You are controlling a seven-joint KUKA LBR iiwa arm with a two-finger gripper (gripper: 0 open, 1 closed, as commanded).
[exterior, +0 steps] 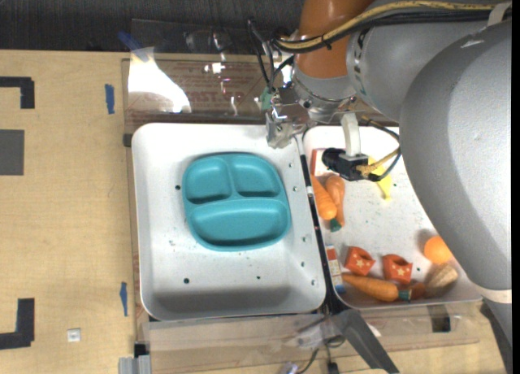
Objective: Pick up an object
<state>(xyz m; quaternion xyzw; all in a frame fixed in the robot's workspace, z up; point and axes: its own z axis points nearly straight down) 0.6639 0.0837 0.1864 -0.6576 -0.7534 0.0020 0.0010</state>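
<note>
Currently tool [279,132] hangs over the left bin's [154,153] back rim, grip state unclear, so descending risks striking rim, missing carrots [328,198].

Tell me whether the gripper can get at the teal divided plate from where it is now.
Probably yes: the teal divided plate lies uncovered in the left bin, and the gripper hangs at that bin's far edge.

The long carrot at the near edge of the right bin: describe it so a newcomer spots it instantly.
Start at the right bin. Along its near wall lies the long carrot, flat and lengthwise. The two red pieces just behind it are short and chunky; it is slim, orange and tapered.
</note>
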